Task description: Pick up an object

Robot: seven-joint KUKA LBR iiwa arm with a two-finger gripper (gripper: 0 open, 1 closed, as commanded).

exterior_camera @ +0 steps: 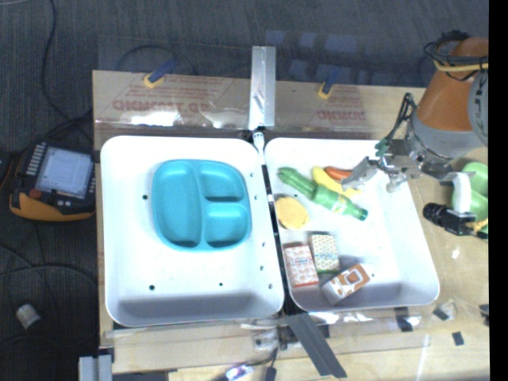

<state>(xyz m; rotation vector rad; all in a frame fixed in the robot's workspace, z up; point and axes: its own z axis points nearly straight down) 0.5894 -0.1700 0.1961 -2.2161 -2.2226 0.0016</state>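
Note:
My gripper (375, 179) hovers over the back right of the right bin (413, 248), open, with nothing between its fingers. Its left fingertip (355, 178) is close to a small orange-red item (340, 172) and a yellow banana-like piece (324, 178). A green bottle (321, 192) lies slantwise just left of them. Near the bin's left wall sits a yellow round disc (290, 212). Toward the front lie a red-brown box (298, 264), a green patterned box (324, 252) and an orange-brown carton (347, 282).
The left bin (135, 288) holds a blue divided plate (201, 203). A metal post (263, 86) stands at the back between the bins. A handheld pendant (54, 179) lies on the floor at far left.

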